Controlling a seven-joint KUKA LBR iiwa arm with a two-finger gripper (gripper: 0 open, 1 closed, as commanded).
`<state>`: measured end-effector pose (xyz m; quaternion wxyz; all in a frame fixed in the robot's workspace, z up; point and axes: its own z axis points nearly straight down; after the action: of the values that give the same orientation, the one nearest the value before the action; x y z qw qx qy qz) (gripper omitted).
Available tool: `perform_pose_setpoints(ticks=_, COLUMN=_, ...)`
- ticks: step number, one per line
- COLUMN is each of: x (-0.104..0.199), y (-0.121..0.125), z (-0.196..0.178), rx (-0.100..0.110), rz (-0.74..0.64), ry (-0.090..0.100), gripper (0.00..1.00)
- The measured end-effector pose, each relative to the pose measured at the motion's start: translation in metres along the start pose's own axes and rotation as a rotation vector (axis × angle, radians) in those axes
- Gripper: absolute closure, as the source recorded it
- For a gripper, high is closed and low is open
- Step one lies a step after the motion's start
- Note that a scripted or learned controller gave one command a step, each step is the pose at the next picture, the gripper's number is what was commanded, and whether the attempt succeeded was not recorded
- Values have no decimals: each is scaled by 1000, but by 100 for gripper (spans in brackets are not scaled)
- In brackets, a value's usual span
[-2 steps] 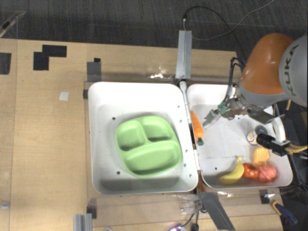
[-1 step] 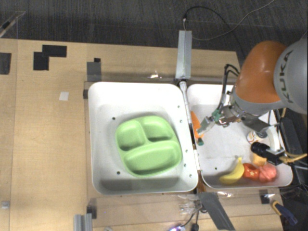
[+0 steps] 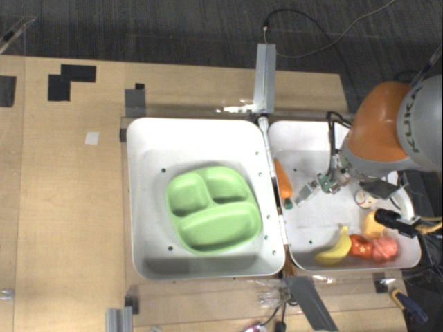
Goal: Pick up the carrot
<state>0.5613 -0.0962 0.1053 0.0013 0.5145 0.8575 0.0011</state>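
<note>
The carrot (image 3: 282, 182) is orange with a small green top. It lies lengthwise against the left wall of the right bin (image 3: 304, 144), green end toward the front. My gripper (image 3: 318, 185) hangs low over the middle of the right bin, just right of the carrot and apart from it. It comes off the grey arm with its orange band (image 3: 377, 123). Nothing is visibly held in it.
A green divided plate (image 3: 213, 207) sits in the left bin (image 3: 149, 185). At the front right of the right bin lie a banana (image 3: 333, 248), a red strawberry-like toy (image 3: 359, 247), a pink item (image 3: 385, 249) and a yellow piece (image 3: 374, 225).
</note>
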Motion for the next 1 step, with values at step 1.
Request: perform_pose_setpoints(ticks=1, x=0, y=3, z=-12, rx=-7, rz=0, ry=-3, gripper=100)
